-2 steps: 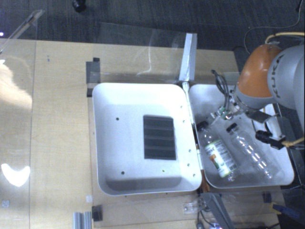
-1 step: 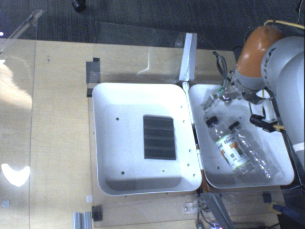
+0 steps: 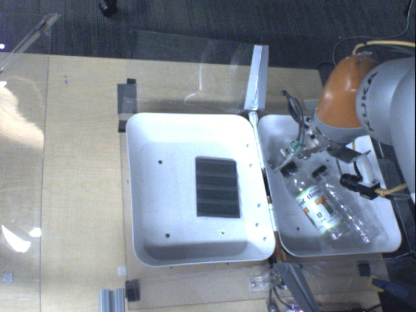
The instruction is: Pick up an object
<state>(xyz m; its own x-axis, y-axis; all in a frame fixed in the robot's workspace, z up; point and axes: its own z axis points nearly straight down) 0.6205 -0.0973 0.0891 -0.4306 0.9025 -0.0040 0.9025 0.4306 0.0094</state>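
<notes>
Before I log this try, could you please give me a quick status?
Two-finger gripper low in right white bin. Clear plastic bottle lying flat beside it, not held. Left white bin holds dark ribbed pad.

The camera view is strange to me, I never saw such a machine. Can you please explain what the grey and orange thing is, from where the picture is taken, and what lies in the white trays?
The grey and orange thing is a robot arm. It reaches in from the right side of the picture. The camera is fixed above a wooden bench and looks down at a slant.

On the bench stand two shallow white bins side by side. The left bin has a dark ribbed rectangle on its floor. The right bin holds clear plastic bottles: one with a green and orange label, and another clear one beside it.

The arm's claw hangs low over the right bin, near the bottles. It is small and partly hidden, so I cannot tell whether it holds anything.
</notes>
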